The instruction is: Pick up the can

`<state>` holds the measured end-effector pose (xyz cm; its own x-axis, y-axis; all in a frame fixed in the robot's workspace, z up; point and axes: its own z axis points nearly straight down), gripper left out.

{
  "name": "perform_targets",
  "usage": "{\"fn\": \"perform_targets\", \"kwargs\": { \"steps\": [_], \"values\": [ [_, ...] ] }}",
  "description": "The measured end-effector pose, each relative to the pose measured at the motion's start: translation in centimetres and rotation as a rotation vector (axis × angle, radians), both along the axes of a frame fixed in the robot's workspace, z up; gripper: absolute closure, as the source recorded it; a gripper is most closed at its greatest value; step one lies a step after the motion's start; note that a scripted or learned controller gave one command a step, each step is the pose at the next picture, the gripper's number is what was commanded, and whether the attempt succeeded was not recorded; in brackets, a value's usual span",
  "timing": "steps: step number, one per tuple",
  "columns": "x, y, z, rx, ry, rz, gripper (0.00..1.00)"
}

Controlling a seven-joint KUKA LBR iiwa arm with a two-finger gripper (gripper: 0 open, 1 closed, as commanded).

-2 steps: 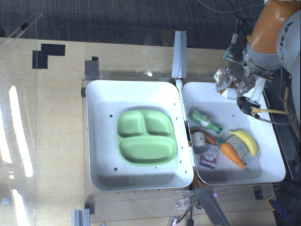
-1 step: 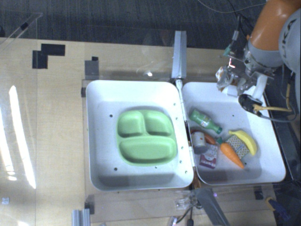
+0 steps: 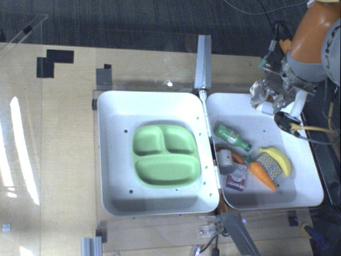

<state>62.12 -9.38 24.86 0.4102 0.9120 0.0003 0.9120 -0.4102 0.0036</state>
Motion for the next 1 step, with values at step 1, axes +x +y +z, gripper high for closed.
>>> {"fn": "perform_targets", "kwargs": {
  "steps": [1],
  "values": [
    [4.86,-0.63,0.92,0.001,-0.002,-0.145,1.00]
  ]
}}
